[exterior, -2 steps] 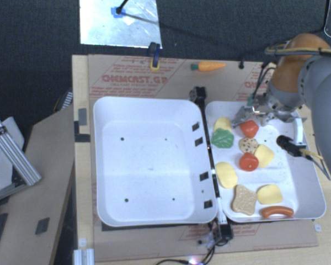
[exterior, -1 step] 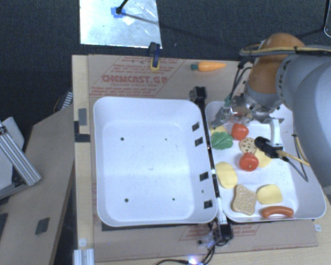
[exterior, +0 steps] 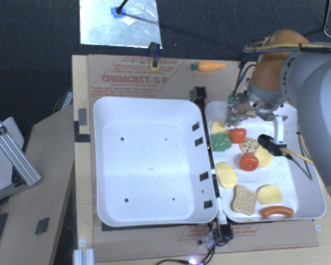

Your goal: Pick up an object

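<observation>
The right bin (exterior: 311, 195) holds several toy foods. Among them are a green leafy piece (exterior: 220, 142), a red piece (exterior: 238, 135), a speckled cookie (exterior: 249, 146), a red tomato (exterior: 249, 162), a bread slice (exterior: 244, 199) and a sausage (exterior: 276, 212). Yellow pieces lie at the bin's left side (exterior: 227, 174) and near its front (exterior: 269, 193). My gripper (exterior: 233, 119) hangs low over the far left corner of this bin, just above a yellow piece (exterior: 217, 127) and the red piece. I see nothing held in it.
The left bin (exterior: 107, 203) stands beside the right one, with black clips (exterior: 203, 142) along their shared edge. An orange carrot (exterior: 208, 66) lies on the cardboard behind the bins. The grey arm (exterior: 314, 93) covers the right bin's far right corner.
</observation>
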Controlling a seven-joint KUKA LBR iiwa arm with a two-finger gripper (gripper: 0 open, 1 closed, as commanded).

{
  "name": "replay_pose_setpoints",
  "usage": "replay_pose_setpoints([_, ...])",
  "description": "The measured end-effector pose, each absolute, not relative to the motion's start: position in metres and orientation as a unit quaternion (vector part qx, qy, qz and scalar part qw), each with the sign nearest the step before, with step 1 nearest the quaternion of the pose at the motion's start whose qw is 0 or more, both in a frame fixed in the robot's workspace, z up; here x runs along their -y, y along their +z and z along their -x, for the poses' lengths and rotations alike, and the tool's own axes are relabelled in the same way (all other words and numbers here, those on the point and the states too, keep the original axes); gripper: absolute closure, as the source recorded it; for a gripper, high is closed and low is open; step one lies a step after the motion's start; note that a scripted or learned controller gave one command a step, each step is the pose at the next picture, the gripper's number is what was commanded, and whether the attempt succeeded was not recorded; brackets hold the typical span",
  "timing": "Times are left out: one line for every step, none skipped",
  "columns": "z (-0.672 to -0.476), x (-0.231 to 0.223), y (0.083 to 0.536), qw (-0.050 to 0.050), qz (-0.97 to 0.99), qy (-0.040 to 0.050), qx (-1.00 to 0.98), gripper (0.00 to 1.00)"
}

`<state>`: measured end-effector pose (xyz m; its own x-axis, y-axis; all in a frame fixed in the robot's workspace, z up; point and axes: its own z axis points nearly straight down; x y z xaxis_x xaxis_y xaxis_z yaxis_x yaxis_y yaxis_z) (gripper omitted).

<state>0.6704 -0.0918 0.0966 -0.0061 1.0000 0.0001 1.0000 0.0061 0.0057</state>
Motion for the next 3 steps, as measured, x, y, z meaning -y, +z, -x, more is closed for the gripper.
replay_pose_setpoints([-0.670, 0.069, 0.257, 0.004, -0.705, 0.0033, -0.709, 1.00])
replay_pose_setpoints([-0.669, 0.007, 0.309, 0.001, -0.705, 0.0012, -0.709, 1.00])
replay_pose_setpoints([-0.668, -0.059, 0.341, 0.001, -0.705, 0.0016, -0.709, 1.00])
